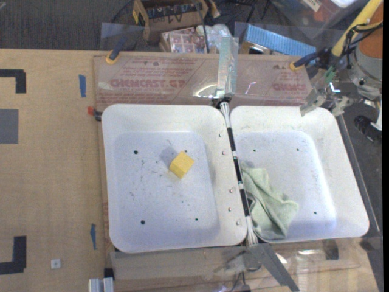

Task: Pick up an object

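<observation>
- Two shallow white bins side by side on a wooden bench (48,181).
- Left bin (121,132): a small yellow block (181,164) near the middle of the floor, slightly above centre, tilted so one corner points down. Dark specks and a few small holes on the floor around it.
- Yellow block sits alone, touching nothing else, well apart from the bin walls.
- Right bin (316,163): a crumpled pale green cloth (267,202) in the lower left part, pressed against the wall next to the divider between the bins.
- Cloth is bunched, folds visible, reaching down toward the bin's front edge.
- Arm comes in at the upper right; gripper (325,97) hangs over the top right corner of the right bin, near its rim.
- Gripper is well apart from both the cloth and the yellow block; nothing seen between it and either object.
- Cannot tell whether the gripper is open or closed; it is small and cluttered with cables there.
- Brown cardboard sheet (158,81) with red print lies behind the bins.
- Blue tape marks (82,85) and black corner marks on the bench to the left.
</observation>
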Motion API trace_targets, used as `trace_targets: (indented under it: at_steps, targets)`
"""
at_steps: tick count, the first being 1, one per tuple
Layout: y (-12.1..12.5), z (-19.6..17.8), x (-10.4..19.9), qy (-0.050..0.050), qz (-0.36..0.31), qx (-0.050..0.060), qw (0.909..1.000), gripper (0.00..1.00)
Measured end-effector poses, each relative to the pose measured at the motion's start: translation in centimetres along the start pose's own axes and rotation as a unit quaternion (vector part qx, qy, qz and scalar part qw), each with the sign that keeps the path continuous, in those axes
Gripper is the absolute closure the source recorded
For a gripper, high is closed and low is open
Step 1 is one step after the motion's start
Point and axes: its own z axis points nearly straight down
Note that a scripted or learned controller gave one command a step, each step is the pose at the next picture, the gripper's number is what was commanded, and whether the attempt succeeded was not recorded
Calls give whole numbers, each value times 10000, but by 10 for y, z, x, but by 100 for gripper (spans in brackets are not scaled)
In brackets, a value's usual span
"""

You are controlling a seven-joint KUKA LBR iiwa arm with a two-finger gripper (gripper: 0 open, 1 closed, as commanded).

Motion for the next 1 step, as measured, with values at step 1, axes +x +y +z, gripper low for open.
trace_targets:
  at_steps: [1]
  targets:
    - [-65, -113, -36, -19, -1647, -22, 9863, 0]
